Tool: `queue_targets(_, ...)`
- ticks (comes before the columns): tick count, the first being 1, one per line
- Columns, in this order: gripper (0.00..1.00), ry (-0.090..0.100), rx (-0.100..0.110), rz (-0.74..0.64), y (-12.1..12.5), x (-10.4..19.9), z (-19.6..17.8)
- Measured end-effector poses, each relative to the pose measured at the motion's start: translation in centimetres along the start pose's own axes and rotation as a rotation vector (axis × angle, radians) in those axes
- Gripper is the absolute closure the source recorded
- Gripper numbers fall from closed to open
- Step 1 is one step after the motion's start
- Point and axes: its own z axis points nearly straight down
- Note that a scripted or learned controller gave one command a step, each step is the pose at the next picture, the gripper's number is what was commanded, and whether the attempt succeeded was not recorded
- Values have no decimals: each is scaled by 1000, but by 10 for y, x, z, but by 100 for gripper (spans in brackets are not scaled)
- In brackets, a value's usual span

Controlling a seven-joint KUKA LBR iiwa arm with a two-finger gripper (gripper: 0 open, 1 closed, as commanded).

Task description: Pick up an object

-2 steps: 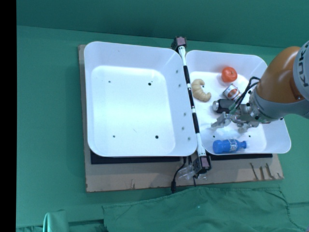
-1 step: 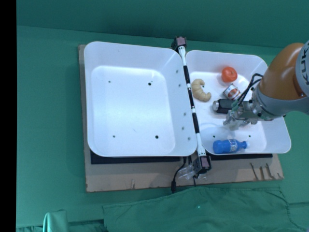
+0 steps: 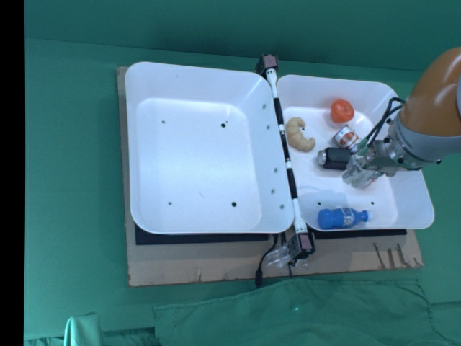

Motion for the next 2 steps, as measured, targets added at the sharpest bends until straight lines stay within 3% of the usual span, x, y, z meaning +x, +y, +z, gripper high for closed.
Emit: queue_targets(2,100,0,0,0,6,-3,-86)
